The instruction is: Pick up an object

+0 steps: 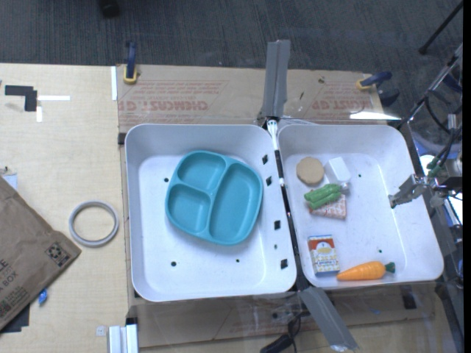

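Two shallow white bins sit side by side on the counter (59, 160), on a sheet of cardboard (206, 98). The left bin (143, 219) holds a teal plate (214, 196) with three compartments, lying flat near the middle of the bin floor. The right bin (412, 256) holds several small things. A round tan cookie (310, 170) lies toward the far left part of that bin, with a small white block (338, 169) just beside it on the right. Nearer the camera, a green pea pod (324, 193) lies touching the top of a pinkish wrapped snack (331, 209). Closer still sits a small red and white box (322, 254), and just to its right an orange carrot (366, 271) with a green tip lies along the near wall of the bin. The claw (404, 194) shows at the right rim of the right bin, a dark grey part pointing in toward the bin; it is well apart from all the things inside, and nothing is seen in it, though how far it stands open cannot be told. On the bare counter left of the bins lie a roll of tape (93, 222) and a brown paper bag (29, 252).
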You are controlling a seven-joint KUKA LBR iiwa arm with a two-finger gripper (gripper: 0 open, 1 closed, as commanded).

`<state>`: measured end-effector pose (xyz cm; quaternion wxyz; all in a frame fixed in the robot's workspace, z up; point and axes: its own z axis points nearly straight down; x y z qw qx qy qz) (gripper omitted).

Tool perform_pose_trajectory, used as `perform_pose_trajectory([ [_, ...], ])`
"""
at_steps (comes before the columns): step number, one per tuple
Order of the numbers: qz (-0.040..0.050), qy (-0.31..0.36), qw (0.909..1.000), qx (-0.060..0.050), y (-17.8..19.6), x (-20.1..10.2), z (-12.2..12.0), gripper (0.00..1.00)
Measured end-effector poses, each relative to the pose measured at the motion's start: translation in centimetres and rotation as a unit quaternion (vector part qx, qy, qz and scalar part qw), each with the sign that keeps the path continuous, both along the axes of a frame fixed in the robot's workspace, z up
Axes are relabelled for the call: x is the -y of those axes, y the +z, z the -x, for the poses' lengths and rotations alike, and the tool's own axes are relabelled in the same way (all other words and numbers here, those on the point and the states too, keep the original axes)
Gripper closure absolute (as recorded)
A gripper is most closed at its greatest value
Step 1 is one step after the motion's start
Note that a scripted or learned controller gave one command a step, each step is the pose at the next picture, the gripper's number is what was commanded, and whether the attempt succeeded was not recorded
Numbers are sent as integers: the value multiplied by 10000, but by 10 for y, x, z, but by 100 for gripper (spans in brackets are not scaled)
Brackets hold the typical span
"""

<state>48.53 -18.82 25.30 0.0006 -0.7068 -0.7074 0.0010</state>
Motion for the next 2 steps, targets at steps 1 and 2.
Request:
perform_pose_trajectory([
  [1, -6, 357, 9994, -4, -109, -72, -3, 0],
  [2, 2, 334, 9994, 38, -158, -92, 6, 0],
])
